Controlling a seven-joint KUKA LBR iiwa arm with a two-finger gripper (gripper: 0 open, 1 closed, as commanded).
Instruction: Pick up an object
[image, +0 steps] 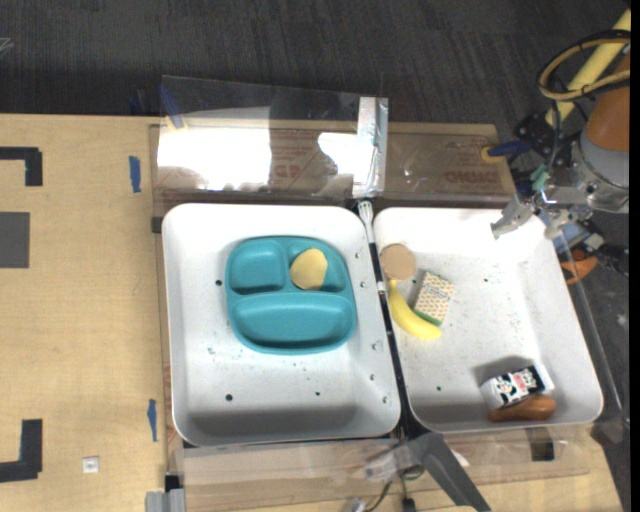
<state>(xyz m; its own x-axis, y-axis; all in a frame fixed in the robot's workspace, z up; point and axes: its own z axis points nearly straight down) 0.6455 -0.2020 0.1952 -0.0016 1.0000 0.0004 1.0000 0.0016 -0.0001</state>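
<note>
The gripper (512, 222) hangs at the upper right of the right bin (560, 300); I cannot tell its state. A banana (412, 315) lies at center.

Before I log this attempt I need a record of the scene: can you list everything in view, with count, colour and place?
Bins: 2, white, side by side on the bench.
Divided plate: 1, teal, in the left bin.
Round yellow item: 1, yellow, in the plate's upper right compartment.
Round tan item: 1, tan-brown, right bin, upper left corner.
Banana: 1, yellow, right bin, near its left wall, just below the tan item.
Patterned packet: 1, pale with small dots, right bin, touching the banana's right side.
Small carton: 1, white with black marks, right bin, lower right corner.
Orange-brown item: 1, just below the carton, against it.
Arm: 1, grey with orange band, at the right bin's upper right corner.
Gripper: 1, over the right bin's upper right rim.
</note>
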